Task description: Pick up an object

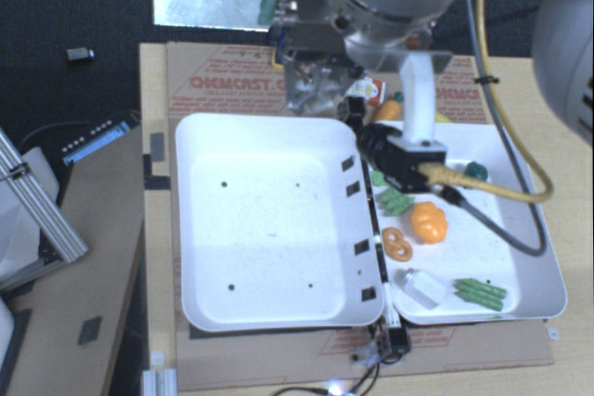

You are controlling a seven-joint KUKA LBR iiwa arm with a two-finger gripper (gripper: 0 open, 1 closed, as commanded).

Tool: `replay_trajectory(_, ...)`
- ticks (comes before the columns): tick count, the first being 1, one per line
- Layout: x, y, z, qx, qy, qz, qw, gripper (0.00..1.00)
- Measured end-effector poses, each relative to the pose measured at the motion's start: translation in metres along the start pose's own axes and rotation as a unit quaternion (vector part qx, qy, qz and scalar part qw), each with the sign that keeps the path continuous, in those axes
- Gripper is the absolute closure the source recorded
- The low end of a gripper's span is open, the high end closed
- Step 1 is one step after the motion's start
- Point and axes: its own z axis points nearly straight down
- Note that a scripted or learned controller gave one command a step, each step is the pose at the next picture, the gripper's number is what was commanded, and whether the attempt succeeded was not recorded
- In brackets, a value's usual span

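Observation:
My gripper (320,95) hangs over the back rim where the two bins meet, above the right bin's (543,278) far left corner. In that bin lie an orange round fruit (429,223), a small pretzel (397,244), a green leafy piece (394,199), a bundle of green beans (481,293) and a pale small bottle (422,287). A teal piece (476,170) sits by the cable. An orange item (388,110) and a red-and-white item (372,90) peek out just right of the gripper. The arm hides the bin's back part.
The left bin (269,218) is bare white with a few dark dots. A black camera block (404,164) and a yellow cable (497,190) hang over the right bin. Cardboard (223,79) lies under both bins.

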Motion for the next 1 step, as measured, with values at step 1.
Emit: replay_trajectory(1,-0.0276,0.0678,0.006,0.003,-0.003,0.004,1.0,1.0)
